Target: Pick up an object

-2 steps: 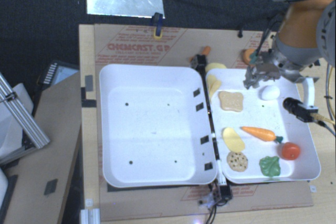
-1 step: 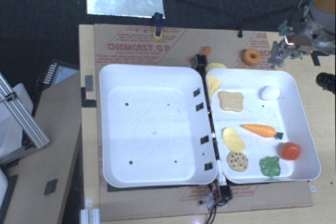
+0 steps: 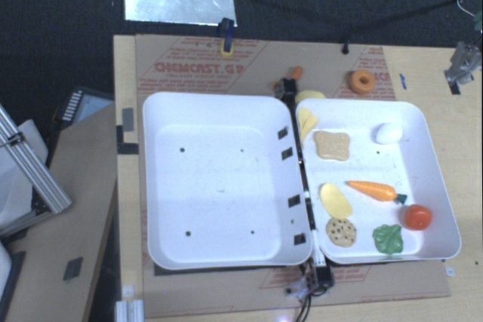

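The grey gripper (image 3: 462, 65) is waiting far right, grip state unclear; the stiff, light orange plastic carrot (image 3: 371, 190) is probably offering mid-body purchase.

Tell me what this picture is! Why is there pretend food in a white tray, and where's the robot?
One camera looks down at a slant on a workbench. Two shallow white bins sit side by side. The right bin holds toy food: a slice of bread, a carrot, a tomato, a cookie, a green leaf, a white egg and a yellow chip. A toy doughnut lies on the bench behind that bin. The left bin is beside it. The grey thing at the right edge is probably part of the robot's hand. Nothing is held yet; its job is to pick up one toy.
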`<state>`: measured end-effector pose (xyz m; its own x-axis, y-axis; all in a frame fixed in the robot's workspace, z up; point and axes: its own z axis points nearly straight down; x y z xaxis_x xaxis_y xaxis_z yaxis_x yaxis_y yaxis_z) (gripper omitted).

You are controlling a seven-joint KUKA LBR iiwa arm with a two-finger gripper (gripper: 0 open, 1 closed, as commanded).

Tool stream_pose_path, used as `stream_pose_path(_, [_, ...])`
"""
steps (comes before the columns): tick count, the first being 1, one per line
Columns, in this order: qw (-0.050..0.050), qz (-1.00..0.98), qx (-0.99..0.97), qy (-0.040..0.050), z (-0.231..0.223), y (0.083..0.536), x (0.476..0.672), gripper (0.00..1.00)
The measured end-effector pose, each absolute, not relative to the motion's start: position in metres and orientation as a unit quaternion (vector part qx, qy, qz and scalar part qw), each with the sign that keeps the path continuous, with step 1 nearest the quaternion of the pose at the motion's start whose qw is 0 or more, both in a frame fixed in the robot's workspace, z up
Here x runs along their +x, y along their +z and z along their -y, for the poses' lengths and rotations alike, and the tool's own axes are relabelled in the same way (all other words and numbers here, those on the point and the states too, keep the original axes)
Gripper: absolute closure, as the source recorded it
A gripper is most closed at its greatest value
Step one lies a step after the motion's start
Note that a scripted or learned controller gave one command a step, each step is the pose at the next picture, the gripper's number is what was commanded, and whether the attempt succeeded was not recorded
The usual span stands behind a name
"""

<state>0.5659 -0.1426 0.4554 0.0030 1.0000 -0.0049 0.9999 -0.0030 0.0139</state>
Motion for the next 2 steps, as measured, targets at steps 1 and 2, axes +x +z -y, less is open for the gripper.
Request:
stream_pose_path(1, [0.002,-0.709,0.705,0.0015,0.114,0.472,0.541,1.0])
stream_pose_path(2, [0.002,-0.709,0.705,0.0017,0.084,0.487,0.507,1.0])
